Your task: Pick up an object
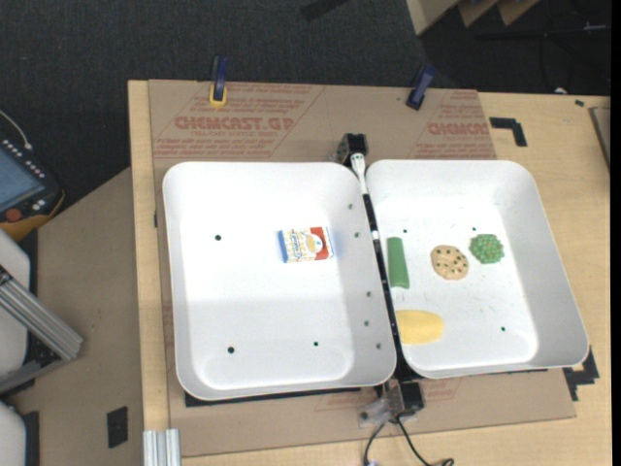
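A: What is the biggest thing there?
B: The brown surface [291,115], with red lettering along its far side and two blue clamps [219,82] [421,86] on its far edge.
A: And on it?
B: The left bin [194,260] and the right bin [524,260], touching along their inner rims.
A: What could be picked up?
B: In the left bin, a small blue, white and red packet [306,245] lies flat near the middle. In the right bin, a yellow piece [419,326] lies near the front by the inner rim, with a green bar [397,262] just behind it. To the right of the bar lies a round speckled cookie [449,261], and just beside that a small lumpy green piece [487,249].
A: And the gripper: apart or together?
B: I cannot tell.
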Robot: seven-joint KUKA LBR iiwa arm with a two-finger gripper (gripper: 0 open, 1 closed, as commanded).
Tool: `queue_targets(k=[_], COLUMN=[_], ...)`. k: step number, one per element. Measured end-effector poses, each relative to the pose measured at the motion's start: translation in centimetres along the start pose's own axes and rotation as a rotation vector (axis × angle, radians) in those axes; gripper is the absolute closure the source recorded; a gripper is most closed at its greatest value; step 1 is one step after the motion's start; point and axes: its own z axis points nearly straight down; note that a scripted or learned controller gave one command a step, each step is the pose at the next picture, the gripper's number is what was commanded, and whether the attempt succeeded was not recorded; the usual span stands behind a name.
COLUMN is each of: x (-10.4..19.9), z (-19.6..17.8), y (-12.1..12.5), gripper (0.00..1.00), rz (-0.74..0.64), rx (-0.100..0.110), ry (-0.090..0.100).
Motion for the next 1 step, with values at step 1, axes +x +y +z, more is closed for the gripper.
queue_targets(k=[1], x=[-0.06], z=[-1.13], y=[0.13], gripper=[1.00], rz=[-0.001], rx=[-0.006], ry=[-0.004])
